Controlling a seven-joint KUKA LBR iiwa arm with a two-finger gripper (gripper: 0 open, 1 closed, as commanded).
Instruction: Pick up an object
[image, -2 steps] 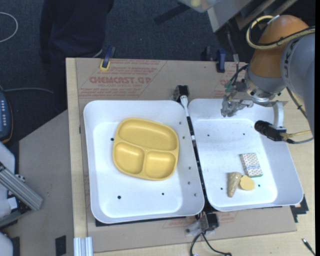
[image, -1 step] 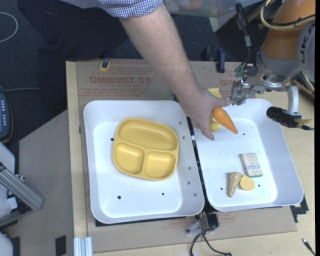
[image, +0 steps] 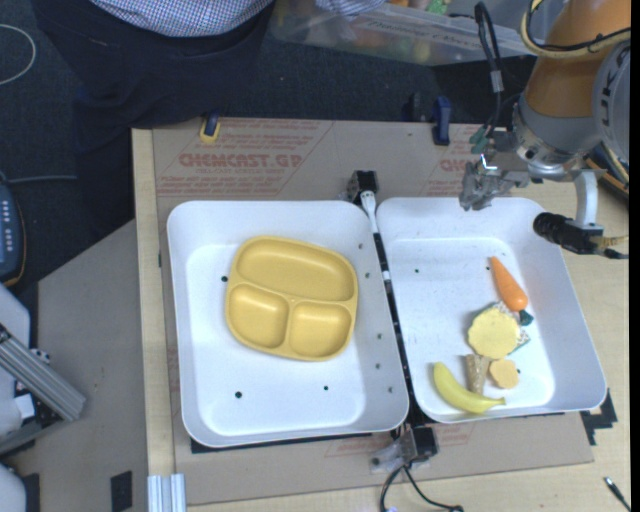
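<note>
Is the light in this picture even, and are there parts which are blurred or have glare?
Camera view: light is soft and fairly even; the yellow tray and carrot cast only faint shadows. Slight sheen on the left bin rim, no strong glare. The gripper looks slightly soft, and small items near the banana lack fine detail.
</note>
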